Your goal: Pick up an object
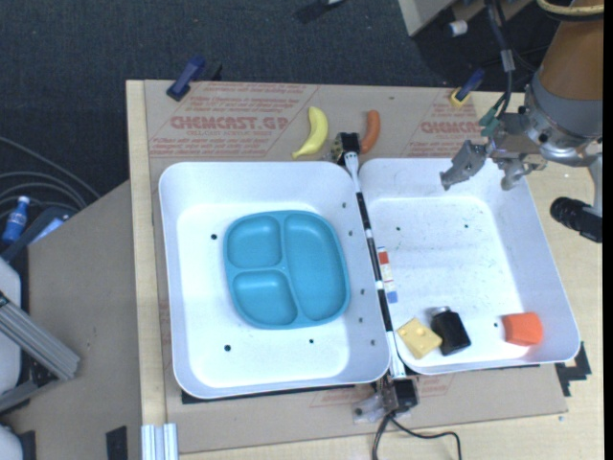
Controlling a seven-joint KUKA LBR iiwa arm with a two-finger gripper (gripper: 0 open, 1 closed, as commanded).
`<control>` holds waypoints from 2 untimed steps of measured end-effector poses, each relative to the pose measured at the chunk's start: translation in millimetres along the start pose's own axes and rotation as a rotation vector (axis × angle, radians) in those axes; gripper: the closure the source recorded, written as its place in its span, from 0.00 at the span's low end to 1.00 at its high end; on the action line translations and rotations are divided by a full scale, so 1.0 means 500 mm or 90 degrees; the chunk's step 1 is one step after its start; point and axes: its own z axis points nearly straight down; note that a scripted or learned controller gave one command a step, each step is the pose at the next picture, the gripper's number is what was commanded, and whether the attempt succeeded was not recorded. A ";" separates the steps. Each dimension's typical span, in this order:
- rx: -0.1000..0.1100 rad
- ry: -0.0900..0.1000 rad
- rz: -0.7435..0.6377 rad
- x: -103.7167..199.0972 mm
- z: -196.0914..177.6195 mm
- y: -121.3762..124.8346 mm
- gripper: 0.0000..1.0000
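In the right bin (536, 257), three small objects lie along the front edge: a yellow block (415, 336), a black object (450, 331) touching it, and an orange block (522, 329) towards the right corner. My gripper (486, 172) hovers over the bin's back edge, well away from them. Its fingers (459, 169) are spread open with nothing between them. The grey arm with its orange band (573, 60) comes in from the upper right.
The left bin (192, 257) holds a blue divided plate (285, 267). Behind the bins, a yellow banana (312, 132) and an orange carrot-like toy (370, 129) lie on the board. A black divider (369, 247) runs between the bins.
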 end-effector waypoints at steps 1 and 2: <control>0.001 0.000 0.000 -0.051 0.200 0.121 0.00; 0.002 0.000 0.000 -0.043 0.384 0.116 0.00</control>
